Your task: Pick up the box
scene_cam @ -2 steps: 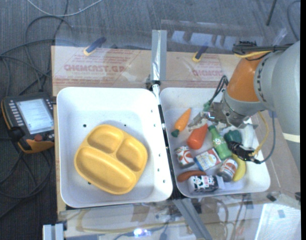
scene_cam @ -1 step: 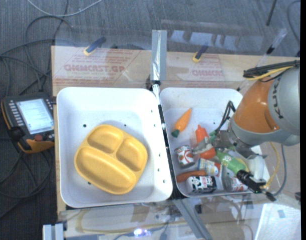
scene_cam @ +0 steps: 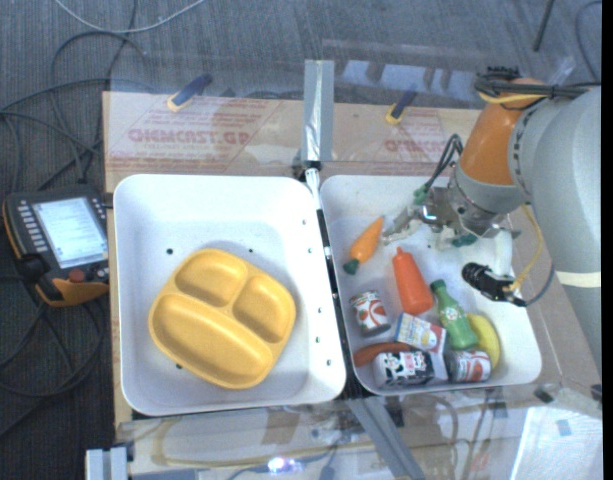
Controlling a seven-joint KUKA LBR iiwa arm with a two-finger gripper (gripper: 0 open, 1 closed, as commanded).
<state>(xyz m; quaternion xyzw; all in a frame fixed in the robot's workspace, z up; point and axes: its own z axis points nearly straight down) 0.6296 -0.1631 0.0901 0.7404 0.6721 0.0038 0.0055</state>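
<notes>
The grey arm's two-finger gripper hangs over the right white bin, near a toy carrot — whether it is wide or narrow cannot be told. The small pale carton box lies among the toys near the front, beside a green bottle.

The arm is bulky, smooth and pale grey, with an orange band above a grey metal wrist. Black cables run along it, and a black connector sits beside the wrist.
</notes>
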